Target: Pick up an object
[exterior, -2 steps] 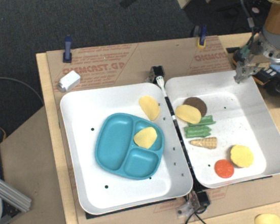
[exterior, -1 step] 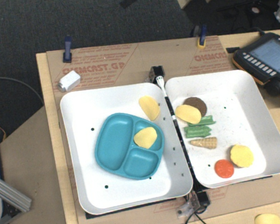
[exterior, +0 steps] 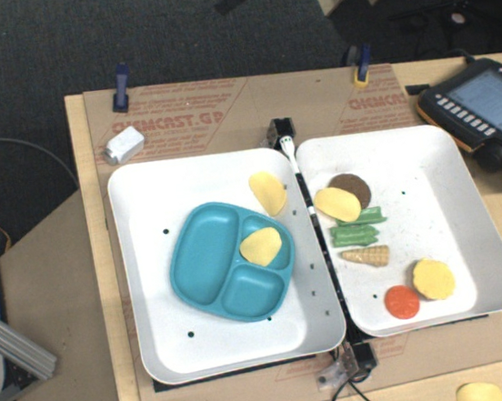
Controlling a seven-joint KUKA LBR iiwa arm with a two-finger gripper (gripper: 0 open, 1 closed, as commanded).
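Bins (exterior: 148,254) before you: blue tray (exterior: 206,263) holding yellow piece (exterior: 261,246) left, toy foods right; gripper state can't be told

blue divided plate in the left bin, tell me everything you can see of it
The blue divided plate is teal, smooth and plastic-looking, with rounded corners and three compartments: one long, two smaller. It lies flat and turned at a slant on the floor of the left bin, near the middle. A yellow piece sits in its upper small compartment. Another yellow piece lies just beyond its upper right edge; whether they touch is unclear.
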